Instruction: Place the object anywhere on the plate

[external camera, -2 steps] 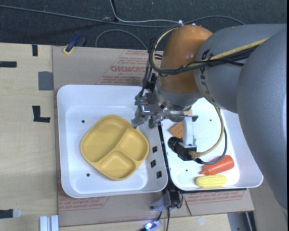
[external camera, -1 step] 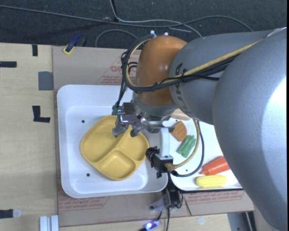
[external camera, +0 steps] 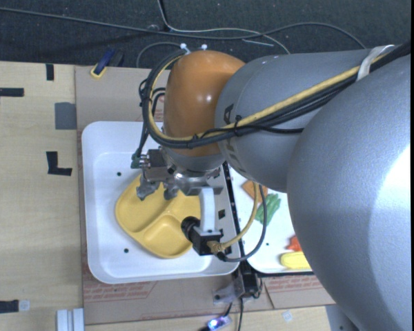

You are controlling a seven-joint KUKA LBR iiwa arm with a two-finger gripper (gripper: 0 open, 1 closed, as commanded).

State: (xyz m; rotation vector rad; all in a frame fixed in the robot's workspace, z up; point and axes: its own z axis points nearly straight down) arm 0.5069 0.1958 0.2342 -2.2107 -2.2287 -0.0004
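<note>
A yellow plate (external camera: 159, 226) with a raised divider lies in the left white bin (external camera: 100, 185). My gripper (external camera: 159, 190) hangs just over the plate's far edge, below the orange band (external camera: 193, 98) of the wrist. Its two grey fingers (external camera: 146, 187) stand apart, open, and only the yellow of the plate shows between them. No loose object shows on the visible part of the plate. The arm hides the plate's right edge and the middle of the bench.
The grey arm (external camera: 331, 150) covers most of the right side. In the right bin (external camera: 279, 264) a green piece (external camera: 269, 209), an orange piece (external camera: 250, 188), a red piece (external camera: 294, 242) and a yellow piece (external camera: 294, 259) peek out. Black cables (external camera: 228, 219) hang by the bins' shared wall.
</note>
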